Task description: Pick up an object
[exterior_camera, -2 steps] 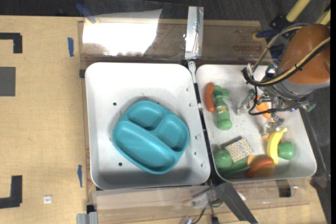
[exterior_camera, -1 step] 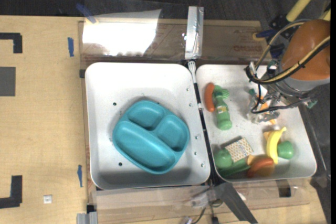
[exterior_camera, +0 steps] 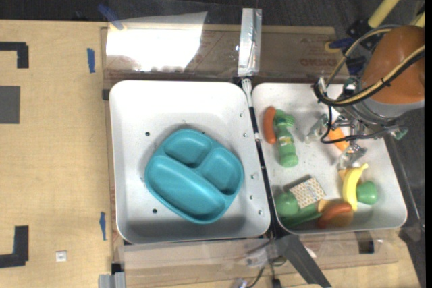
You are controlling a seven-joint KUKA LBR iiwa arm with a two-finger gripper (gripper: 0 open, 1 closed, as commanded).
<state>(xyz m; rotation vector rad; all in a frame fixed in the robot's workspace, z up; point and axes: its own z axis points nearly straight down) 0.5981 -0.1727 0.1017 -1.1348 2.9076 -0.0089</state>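
Hanging low in the right bin (exterior_camera: 398,209), the hand (exterior_camera: 341,138) was tangled in cables; its grip couldn't be told. No label on the green bottle (exterior_camera: 286,139) was readable.

Orange-banded arm (exterior_camera: 398,64) (black cables).

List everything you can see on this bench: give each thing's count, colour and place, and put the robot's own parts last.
bins: 2, white, side by side on the bench
tray: 1, teal, three compartments, in the left bin
bottle: 1, green, right bin, upper left
carrot: 1, orange, touching the bottle's left side
banana: 1, yellow, right bin, lower right
ball: 1, green, beside the banana
card: 1, patterned, right bin, near front
tomato: 1, red-orange, front edge
arm: 1, grey with orange band, over the right bin
claw: 1, metallic, above the right bin
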